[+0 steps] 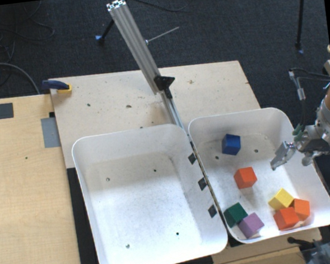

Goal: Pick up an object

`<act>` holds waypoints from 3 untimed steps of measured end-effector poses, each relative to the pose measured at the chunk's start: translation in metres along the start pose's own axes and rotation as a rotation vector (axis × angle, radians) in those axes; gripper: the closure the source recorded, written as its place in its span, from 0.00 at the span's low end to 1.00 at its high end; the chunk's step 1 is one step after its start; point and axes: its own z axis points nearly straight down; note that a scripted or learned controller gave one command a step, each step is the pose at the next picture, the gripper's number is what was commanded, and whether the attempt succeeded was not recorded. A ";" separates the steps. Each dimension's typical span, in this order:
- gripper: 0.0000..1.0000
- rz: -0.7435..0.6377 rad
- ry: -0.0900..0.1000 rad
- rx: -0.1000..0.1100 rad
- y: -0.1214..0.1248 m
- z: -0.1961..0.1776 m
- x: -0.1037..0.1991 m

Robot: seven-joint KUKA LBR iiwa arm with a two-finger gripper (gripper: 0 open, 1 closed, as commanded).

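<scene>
Two white bins sat side by side on the bench. The left bin [97, 167] had nothing big in it, just a few dark specks on its floor. The right bin [274, 117] held the blocks. A blue block [231, 144] lay near the back. An orange block [245, 177] sat close to the middle. At the front, a green block [235, 214] touched a purple block [251, 224]. In the front right corner, a yellow block [280, 199] and two more orange blocks [291, 213] were packed close together.

The gripper [288, 153] hung over the right side of the right bin, well apart from every block. Nothing was between its fingers. They looked spread apart, though they were small and a bit blurry, so this was hard to be sure of
</scene>
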 end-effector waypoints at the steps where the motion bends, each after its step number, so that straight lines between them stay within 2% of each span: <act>1: 0.00 -0.009 0.004 0.001 -0.008 0.131 0.064; 2: 0.00 -0.010 -0.001 -0.016 0.016 0.048 0.089; 3: 0.00 -0.006 -0.006 -0.018 0.110 0.003 0.012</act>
